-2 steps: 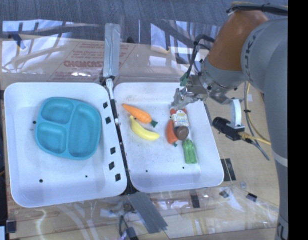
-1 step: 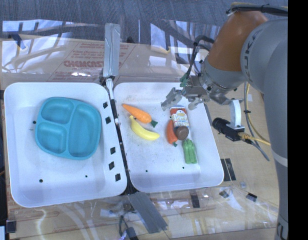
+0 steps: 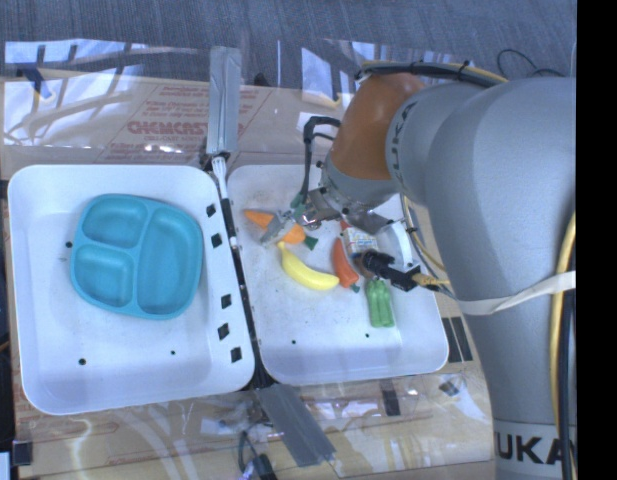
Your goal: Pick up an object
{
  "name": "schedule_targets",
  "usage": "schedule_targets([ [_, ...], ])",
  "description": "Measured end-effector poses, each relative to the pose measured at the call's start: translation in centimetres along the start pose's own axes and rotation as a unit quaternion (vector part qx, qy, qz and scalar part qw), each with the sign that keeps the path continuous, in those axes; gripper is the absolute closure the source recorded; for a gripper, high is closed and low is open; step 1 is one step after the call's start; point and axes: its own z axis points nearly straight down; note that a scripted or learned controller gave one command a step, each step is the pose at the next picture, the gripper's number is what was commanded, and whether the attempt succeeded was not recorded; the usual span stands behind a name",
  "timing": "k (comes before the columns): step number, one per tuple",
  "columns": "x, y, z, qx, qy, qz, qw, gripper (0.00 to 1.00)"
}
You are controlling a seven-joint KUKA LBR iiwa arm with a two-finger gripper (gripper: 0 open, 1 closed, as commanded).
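From the camera above the bench, the big grey robot arm with the orange band (image 3: 468,158) reaches in from the right, over the right white bin (image 3: 418,343). Its small two-finger gripper (image 3: 288,226) is down low among the toys. I cannot tell if it is clenched or let go, because it is small and dark here.

The toys lie in the right bin: a yellow plastic banana (image 3: 308,271), a small orange carrot-like piece (image 3: 256,217) just beside the gripper, a red-orange pepper-like toy (image 3: 344,261), and a green bottle-shaped toy (image 3: 379,302).

The left white bin (image 3: 48,358) holds a blue plate with three sections (image 3: 138,255).

Nothing looks lifted yet. The toys all rest on the bin floor. I think grabbing and lifting are still left.
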Motion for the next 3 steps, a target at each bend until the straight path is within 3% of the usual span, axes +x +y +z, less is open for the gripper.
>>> schedule_targets([
  [1,0.0,0.0,0.0,0.0,0.0,0.0,1.0,0.0],
  [2,0.1,0.0,-0.7,0.003,0.001,-0.002,1.0,1.0],
  [3,3.0,3.0,-10.0,0.001,0.0,0.122,0.9926,1.0],
])
